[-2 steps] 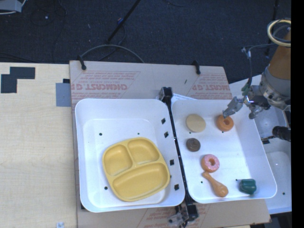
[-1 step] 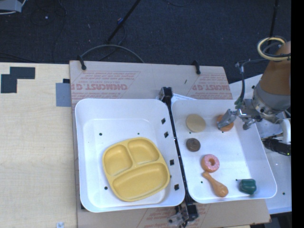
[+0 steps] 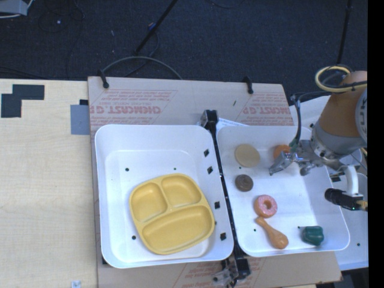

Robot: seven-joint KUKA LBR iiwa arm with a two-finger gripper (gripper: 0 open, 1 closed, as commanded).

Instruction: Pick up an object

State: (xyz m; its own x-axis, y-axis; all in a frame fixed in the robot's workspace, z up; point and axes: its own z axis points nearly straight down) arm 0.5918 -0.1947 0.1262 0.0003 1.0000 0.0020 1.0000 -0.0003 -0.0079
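Observation:
The right bin [image 3: 327, 212] holds several small items: a tan round cookie [image 3: 246, 155], a small orange piece [image 3: 280, 152], a dark brown disc [image 3: 243, 182], a pink donut [image 3: 265, 206], an orange gourd-shaped piece [image 3: 273, 233] and a green pepper [image 3: 312, 235]. My gripper [image 3: 289, 167] hangs over the upper middle of this bin, just right of and below the orange piece. Its metal fingers [image 3: 275, 168] are spread open, with only white bin floor between them.
The left bin [image 3: 114, 161] holds a yellow divided plate [image 3: 173, 212]. A black divider [image 3: 217, 179] runs between the two bins. The grey arm with its orange band [image 3: 342, 110] comes in over the right bin's right rim. Cardboard lies behind the bins.

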